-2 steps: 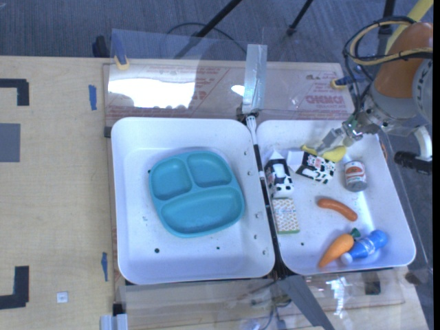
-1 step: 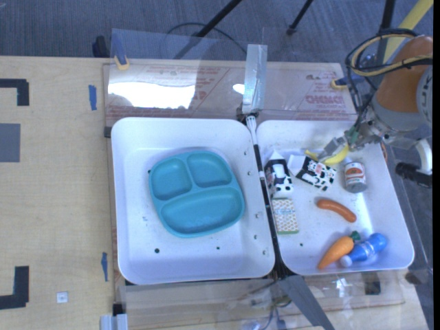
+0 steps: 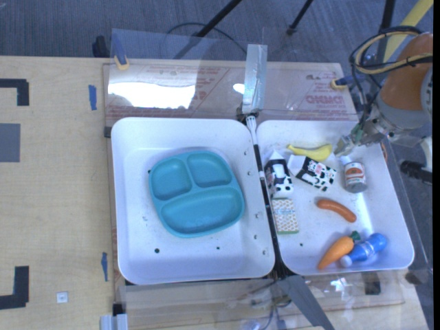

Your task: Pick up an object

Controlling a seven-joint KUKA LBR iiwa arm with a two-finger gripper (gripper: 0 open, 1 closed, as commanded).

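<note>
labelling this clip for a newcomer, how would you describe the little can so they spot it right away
Look in the right bin, the one crowded with small toys. Near its far right side, just below the gripper, stands the can. It is the only upright cylinder with a silver top and red label; the sausage below it lies flat.

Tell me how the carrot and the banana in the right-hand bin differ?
The carrot is orange with a green top; the banana is plain yellow. The carrot lies near the bin's front edge, touching a blue bottle, while the banana lies near the back. The carrot looks thicker, the banana slimmer and curved. Both lie flat in the same white bin.
</note>
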